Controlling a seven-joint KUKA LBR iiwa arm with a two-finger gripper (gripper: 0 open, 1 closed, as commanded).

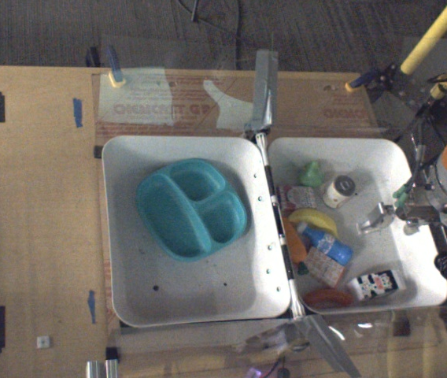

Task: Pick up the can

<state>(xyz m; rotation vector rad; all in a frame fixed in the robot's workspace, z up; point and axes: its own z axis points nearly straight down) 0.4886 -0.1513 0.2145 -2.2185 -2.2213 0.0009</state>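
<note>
1. So, the small white can with a dark round top is seen standing upright in the far part of the right white bin, just right of a green toy.
2. The gripper is hung low, near the can's right but apart from it; whether its fingers are spread can't be told.
3. The approach step is judged in hand.
4. Next, the gripper would need shifting left and far, over the can.

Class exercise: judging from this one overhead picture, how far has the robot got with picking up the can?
Done: nothing yet; the can stands in the right bin, among the other items. In hand: the gripper hangs over that bin, below and right of the can, apart from it. Left: reach the can, grasp it, lift it.
</note>
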